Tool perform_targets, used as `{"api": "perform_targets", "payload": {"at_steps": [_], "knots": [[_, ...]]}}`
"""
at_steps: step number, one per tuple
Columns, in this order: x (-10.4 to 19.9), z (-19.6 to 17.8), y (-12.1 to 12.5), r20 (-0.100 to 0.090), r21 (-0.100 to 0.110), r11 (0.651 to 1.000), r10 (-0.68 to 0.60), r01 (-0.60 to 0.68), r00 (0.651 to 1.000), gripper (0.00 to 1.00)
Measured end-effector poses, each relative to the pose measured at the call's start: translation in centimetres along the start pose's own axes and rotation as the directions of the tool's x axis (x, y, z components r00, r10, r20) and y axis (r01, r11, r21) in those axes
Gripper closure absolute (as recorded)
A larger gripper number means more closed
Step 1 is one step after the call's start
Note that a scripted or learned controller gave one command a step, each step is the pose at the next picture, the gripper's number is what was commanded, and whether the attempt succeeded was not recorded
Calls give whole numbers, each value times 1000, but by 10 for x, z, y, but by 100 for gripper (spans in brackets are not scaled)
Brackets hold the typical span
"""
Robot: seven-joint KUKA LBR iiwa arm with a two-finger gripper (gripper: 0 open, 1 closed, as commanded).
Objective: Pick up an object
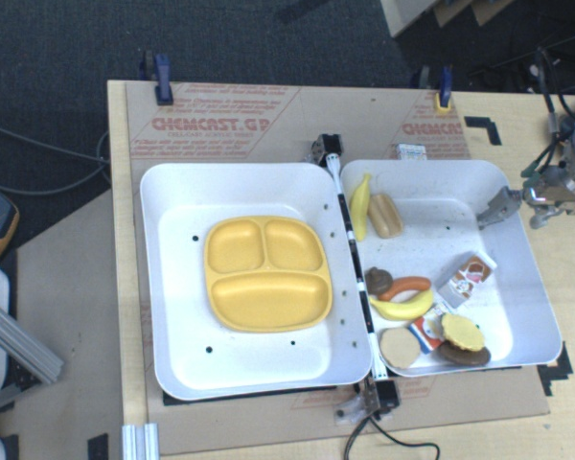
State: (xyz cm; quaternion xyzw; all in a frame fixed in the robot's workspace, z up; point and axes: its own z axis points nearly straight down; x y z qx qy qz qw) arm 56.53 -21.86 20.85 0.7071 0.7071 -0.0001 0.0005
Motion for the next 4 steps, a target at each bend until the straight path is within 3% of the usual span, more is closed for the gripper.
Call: {"api": "perform_targets", "payload": {"at_steps": [1,2,4], "knots": [[42,99,-35,6,-16,1000,0,0,1000,0],[107,110,-20,27,-39,999,3,-2,1000,0],[116,109,-30,23,-52,999,2,-1,1000,0]]}}
